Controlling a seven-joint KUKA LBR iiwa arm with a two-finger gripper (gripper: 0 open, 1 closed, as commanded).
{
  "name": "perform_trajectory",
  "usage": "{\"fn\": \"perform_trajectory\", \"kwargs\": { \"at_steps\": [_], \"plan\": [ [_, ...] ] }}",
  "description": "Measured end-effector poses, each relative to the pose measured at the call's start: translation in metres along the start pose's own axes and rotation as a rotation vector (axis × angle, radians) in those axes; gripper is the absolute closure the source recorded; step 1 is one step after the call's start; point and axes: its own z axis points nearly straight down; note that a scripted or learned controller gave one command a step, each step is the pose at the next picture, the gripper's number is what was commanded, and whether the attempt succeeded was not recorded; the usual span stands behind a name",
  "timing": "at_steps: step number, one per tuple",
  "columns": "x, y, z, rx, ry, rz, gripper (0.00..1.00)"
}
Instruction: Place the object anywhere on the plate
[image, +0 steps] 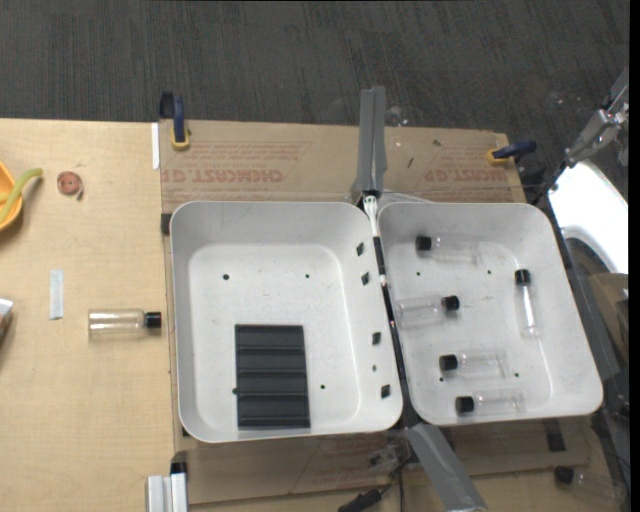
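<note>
5 clear vials (448, 304) with black caps lie apart in the right bin (560, 300). A black ridged plate (271, 377) sits in the left bin (200, 300). A 6th vial (124, 321) lies on the bench (80, 420), left.

Even, bright light; soft shadows.
</note>
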Motion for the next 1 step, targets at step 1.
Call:
{"fn": "perform_trajectory", "kwargs": {
  "at_steps": [1],
  "plan": [
    [0.0709,0.0264,-0.0589,0.001,0.0,0.233,0.0]
  ]
}}
